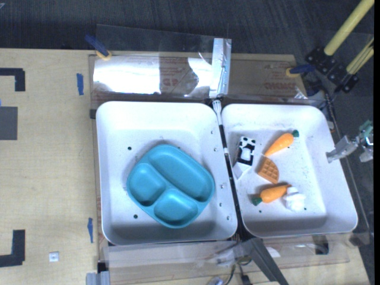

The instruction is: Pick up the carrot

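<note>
Right bin (341,215) is the landmark: one carrot (279,143) lies in its upper middle, tilted, green end toward the far right corner; a second carrot (271,193) lies lower down, green end left, touching a small white object (294,200). A waffle piece (268,170) sits between the two carrots, a black-and-white toy (246,149) near the bin's left wall. Gripper (351,147) sits at the bin's right edge, apart from both carrots; can't tell finger state. Blue divided plate (170,185) lies in the left bin (113,123).

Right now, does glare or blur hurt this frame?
Camera view: strong glare on the clear panel behind the left bin; both carrots evenly lit, slightly soft; the gripper at the right edge is blurred.
</note>
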### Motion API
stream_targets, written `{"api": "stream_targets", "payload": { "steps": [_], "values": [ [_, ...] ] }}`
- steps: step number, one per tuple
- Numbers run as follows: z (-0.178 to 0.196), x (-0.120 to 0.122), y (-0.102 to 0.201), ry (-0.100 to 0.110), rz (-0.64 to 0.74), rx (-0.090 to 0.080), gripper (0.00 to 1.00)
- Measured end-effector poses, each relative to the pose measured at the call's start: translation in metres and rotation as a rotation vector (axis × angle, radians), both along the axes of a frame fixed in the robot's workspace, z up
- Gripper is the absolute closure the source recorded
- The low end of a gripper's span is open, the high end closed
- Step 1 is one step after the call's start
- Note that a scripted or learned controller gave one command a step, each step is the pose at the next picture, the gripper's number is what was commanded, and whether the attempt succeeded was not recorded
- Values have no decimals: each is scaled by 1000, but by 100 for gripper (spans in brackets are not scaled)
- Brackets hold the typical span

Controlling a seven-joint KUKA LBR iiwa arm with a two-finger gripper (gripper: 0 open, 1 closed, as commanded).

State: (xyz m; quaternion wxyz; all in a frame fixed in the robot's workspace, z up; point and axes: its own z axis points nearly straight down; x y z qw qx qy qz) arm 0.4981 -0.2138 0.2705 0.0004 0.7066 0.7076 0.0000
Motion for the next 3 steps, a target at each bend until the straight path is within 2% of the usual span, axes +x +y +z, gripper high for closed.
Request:
{"api": "stream_targets", "payload": {
  "steps": [1,2,3],
  "values": [
    [-143,8,24,8,54,3,0],
    [-183,-15,104,-9,-215,3,0],
    [-183,55,108,-6,-363,1,0]
  ]
}}
